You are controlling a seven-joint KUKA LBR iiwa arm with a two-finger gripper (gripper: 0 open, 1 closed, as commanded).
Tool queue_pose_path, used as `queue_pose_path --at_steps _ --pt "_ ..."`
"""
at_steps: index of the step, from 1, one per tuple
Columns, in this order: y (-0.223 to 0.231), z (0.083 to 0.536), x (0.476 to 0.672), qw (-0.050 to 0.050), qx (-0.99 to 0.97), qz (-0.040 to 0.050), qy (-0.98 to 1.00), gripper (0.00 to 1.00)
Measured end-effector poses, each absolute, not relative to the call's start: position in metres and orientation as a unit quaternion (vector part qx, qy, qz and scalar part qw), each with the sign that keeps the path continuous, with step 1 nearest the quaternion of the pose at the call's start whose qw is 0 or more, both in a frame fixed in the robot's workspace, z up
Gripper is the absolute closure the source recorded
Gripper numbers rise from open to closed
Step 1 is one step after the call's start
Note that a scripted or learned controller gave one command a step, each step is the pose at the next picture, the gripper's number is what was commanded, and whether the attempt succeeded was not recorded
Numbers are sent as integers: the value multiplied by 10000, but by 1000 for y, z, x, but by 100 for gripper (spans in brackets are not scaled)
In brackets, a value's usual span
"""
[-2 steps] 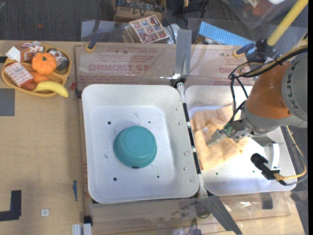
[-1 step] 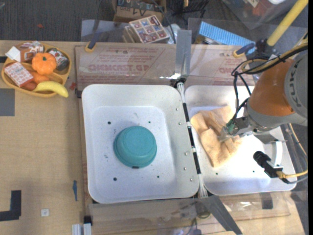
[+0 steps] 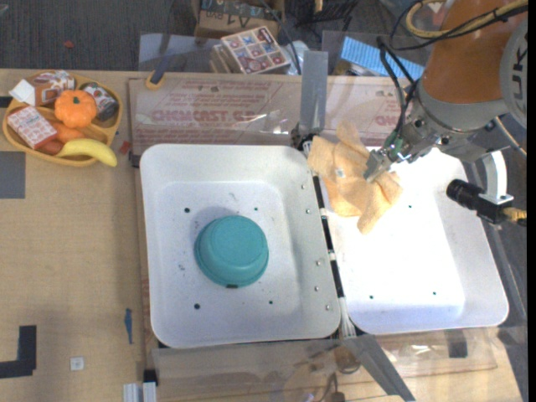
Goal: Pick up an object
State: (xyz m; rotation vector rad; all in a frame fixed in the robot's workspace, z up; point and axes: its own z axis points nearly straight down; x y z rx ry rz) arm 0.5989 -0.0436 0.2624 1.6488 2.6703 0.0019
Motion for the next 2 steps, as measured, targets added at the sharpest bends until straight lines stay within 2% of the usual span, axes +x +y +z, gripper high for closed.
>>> queue_pose_path --at_steps 1,2 --pt "-24 279 537 1 4500 1 8930 100" --pt "-28 241 571 9 5340 2 8455 100"
